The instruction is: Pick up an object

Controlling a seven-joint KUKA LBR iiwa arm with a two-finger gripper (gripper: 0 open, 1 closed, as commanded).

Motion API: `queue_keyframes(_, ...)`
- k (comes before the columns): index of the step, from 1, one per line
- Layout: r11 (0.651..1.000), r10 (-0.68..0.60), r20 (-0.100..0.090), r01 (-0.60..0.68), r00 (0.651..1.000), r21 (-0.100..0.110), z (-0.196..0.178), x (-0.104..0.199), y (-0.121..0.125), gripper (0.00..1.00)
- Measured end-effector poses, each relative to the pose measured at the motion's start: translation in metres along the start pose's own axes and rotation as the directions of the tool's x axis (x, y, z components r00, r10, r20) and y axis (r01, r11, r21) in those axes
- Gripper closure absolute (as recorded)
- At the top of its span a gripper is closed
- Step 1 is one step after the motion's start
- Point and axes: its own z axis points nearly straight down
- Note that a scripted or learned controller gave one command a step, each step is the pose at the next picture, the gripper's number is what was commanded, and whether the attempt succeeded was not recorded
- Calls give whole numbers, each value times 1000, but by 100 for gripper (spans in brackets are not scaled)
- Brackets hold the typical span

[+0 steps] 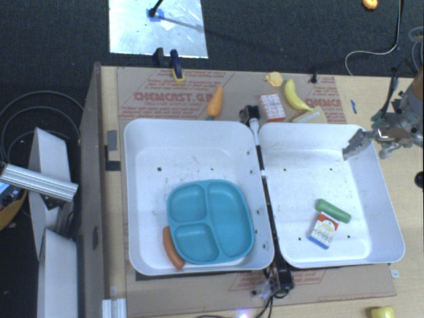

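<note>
Pincer [363, 144] over upper right edge of right bin [381, 177], nothing between its fingers (spread not discernible, cannot tell). Green cylinder [332, 211] and small carton [324, 230] lie near each other on that bin's floor, well apart from pincer.

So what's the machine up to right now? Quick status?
Gripper above right bin's far right corner, holding nothing. Green cylinder and small carton lie untouched in that bin. Nothing blocking them.
</note>
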Motion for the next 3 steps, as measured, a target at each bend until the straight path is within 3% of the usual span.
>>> queue_keyframes(1,1000,8,-3,-8,1000,15,145,-40,-51,0)
queue_keyframes(2,1000,-8,-3,8,1000,-1,191,36,3,0)
queue_keyframes(3,1000,-1,5,1,1000,-8,186,-27,70,0)
